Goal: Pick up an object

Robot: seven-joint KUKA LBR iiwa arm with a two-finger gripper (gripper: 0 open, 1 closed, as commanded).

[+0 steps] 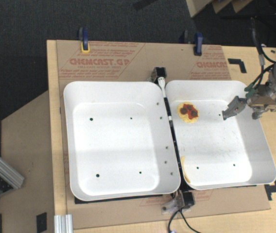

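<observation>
I see a small round yellow toy with red and dark blotches in the right bin's upper left; my hand nearby, grip unclear.

arm's poking in from the right edge, wrist low, gripper angled down-left and not carrying anything

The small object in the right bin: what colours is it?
The small object is yellow with dark red patches, seen in the camera view.
</observation>
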